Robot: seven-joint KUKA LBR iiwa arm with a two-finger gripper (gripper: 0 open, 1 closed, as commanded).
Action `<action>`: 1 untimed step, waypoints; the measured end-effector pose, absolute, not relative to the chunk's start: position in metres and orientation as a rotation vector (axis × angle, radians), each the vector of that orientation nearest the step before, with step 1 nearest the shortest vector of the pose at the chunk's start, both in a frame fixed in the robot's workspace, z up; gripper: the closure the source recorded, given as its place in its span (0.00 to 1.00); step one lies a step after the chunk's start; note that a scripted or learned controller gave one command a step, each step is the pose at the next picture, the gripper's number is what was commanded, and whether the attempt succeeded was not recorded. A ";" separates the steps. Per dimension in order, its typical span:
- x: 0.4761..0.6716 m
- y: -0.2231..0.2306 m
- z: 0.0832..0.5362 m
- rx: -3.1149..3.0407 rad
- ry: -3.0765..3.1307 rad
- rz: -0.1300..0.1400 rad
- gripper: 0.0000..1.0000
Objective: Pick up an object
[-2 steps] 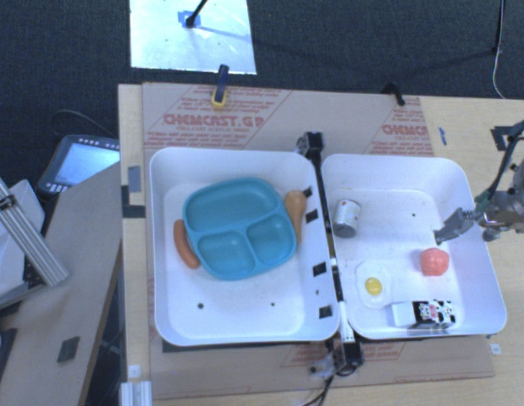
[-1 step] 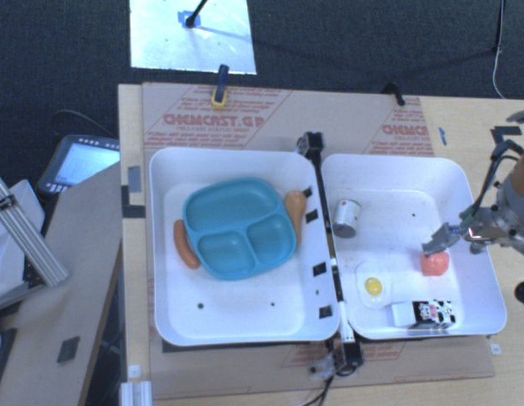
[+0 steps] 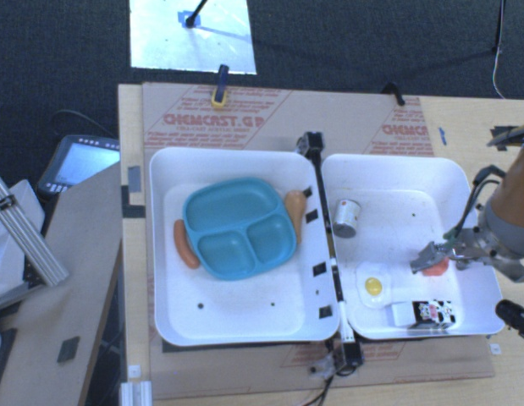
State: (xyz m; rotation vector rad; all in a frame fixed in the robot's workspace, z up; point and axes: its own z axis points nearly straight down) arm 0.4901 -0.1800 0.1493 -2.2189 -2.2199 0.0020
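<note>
Grey arm segment (image 3: pixel 509 214), dark metal end effector (image 3: pixel 431 259), thin black cable (image 3: pixel 473 197) looping beside the wrist

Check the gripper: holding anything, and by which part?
Cannot be told. The gripper sits low in the right bin, right against a small red-orange object, but the view does not settle whether that object is between the fingers.
</note>
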 end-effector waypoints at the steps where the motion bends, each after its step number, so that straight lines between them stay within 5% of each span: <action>1: 0.492 -0.178 0.107 -2.219 -2.221 0.000 0.00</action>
